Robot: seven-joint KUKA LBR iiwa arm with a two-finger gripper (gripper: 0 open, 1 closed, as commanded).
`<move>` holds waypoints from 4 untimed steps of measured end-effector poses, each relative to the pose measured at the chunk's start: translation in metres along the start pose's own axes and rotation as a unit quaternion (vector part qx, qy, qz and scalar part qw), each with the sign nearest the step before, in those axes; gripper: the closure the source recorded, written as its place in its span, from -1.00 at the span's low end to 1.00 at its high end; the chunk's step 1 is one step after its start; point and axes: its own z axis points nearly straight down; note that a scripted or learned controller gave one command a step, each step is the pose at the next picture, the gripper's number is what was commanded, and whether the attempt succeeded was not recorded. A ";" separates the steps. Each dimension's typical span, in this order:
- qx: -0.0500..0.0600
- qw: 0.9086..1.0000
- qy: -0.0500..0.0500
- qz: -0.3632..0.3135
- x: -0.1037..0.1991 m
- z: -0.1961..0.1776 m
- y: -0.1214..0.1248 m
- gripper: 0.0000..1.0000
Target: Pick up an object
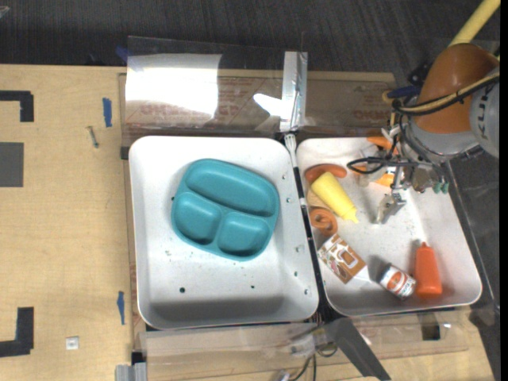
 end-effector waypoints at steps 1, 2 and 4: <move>0.004 0.999 -0.034 -0.025 0.055 0.003 0.006 -1.00; 0.002 0.999 -0.035 0.015 0.035 0.002 0.002 -1.00; -0.003 0.998 -0.024 -0.052 0.022 0.002 -0.034 -1.00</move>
